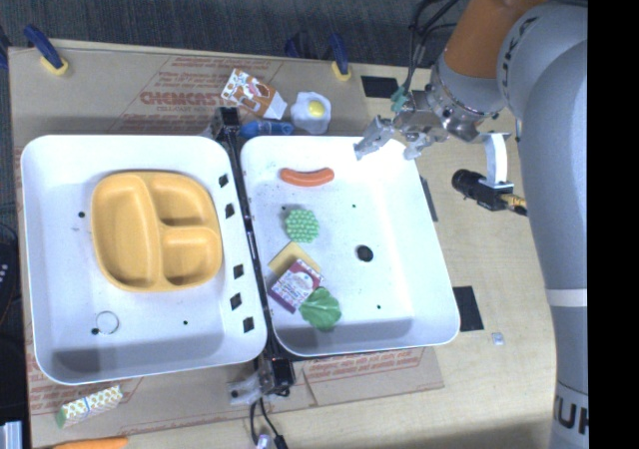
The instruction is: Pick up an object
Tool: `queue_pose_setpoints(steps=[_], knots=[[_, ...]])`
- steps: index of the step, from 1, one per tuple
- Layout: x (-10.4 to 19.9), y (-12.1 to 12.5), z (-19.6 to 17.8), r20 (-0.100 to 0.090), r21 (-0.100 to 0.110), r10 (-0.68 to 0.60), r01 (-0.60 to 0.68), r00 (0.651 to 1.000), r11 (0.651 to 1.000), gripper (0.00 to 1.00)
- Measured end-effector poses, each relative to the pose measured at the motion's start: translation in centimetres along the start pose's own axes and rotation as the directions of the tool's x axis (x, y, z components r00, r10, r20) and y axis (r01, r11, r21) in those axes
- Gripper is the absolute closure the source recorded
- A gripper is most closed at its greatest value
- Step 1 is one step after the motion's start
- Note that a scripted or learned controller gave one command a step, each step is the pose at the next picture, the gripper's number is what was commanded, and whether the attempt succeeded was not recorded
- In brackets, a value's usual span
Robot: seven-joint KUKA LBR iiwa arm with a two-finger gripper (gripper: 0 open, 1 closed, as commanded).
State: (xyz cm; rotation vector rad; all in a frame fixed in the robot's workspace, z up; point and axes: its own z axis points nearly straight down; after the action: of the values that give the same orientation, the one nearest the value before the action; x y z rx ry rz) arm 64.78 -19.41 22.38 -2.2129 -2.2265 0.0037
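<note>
Cardboard sheeting [180, 88] covers my bench, printed in red lettering I can't quite read from up here, and two white bins sit on it side by side. Left bin [50, 237]: one yellow divided tray [155, 227], three compartments by my count, and one small clear ring [107, 322] near the front corner. Right bin [419, 267]: I'm counting six things. One orange sausage [307, 176] lying across the far end, one green knobbly ball [302, 225] just below it, one yellow wedge [292, 257] touching one maroon packet [296, 285] whose label is too small to read, one green leaf-shaped piece [321, 309] against the packet's near side, and one small dark disc [364, 254] off alone toward the middle.

Outside the bins, along the far edge: one printed snack packet [245, 90], one blue item [265, 128], one yellow-and-white ball [313, 111]. Two blue clamps [48, 50] pin the cardboard back there. One patterned wrapper [90, 404] lies at the front left.

My arm [539, 68] is in from the right, orange band up top. Gripper [394, 138] hangs over the far right corner of the right bin, fingers parted, nothing between them. The sausage is the nearest piece, just to its left.
</note>
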Motion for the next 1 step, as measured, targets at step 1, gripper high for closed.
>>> queue_pose_setpoints(steps=[1], knots=[[1.83, 0.87, 9.75, -0.001, 0.002, 0.164, -0.164, 0.987, 0.987, 0.00]])
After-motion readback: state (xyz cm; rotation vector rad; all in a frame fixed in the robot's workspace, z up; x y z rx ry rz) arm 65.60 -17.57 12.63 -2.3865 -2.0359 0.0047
